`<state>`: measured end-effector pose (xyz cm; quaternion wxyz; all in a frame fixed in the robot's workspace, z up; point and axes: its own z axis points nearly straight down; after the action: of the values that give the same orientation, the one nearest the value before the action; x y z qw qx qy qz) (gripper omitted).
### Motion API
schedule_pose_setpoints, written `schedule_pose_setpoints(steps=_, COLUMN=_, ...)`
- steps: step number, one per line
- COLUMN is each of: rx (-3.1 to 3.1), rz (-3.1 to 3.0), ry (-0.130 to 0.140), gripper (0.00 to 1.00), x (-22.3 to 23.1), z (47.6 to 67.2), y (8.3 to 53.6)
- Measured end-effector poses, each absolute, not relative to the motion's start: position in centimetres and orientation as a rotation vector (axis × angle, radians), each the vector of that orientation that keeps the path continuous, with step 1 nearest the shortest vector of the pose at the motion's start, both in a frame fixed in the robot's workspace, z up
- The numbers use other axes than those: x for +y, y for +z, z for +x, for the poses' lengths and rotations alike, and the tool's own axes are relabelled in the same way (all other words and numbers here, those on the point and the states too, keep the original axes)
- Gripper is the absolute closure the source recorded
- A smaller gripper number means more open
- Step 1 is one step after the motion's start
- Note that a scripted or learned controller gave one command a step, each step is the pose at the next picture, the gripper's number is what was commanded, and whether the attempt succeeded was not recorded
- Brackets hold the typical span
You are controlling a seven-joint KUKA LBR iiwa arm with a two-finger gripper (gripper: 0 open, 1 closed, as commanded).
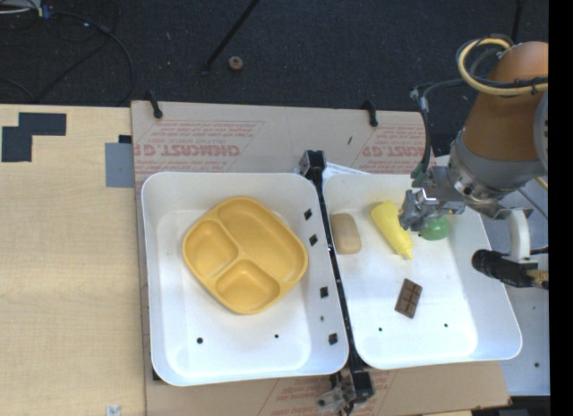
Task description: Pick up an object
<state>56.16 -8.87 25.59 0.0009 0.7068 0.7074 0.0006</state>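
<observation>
- A bench (63, 262) of pale wood carries a cardboard sheet (269, 141), and two shallow white bins sit on it side by side.
- The left bin (170, 334) holds a yellow plate (244, 254) with three compartments, lying near the bin's middle.
- The right bin (466, 334) holds four small things.
- The arm (503, 110) reaches in over the right bin's far right corner, orange band above the wrist.
- The gripper (419, 211) hangs low by the bin's far edge, just beside the banana; its state cannot be told.
- A yellow banana (391, 228) lies near the far edge, slanting.
- A tan block (346, 233) lies near the bin's left wall.
- A green ball (436, 225) is partly hidden beneath the gripper.
- A brown chocolate bar (408, 298) lies near the bin's middle.
</observation>
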Motion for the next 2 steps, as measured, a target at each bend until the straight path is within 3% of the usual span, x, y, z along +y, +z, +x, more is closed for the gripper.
schedule_pose_setpoints(steps=2, rx=2.229, rz=2.22, ry=-0.004, gripper=1.0, x=-0.3, z=55.5, y=25.0)
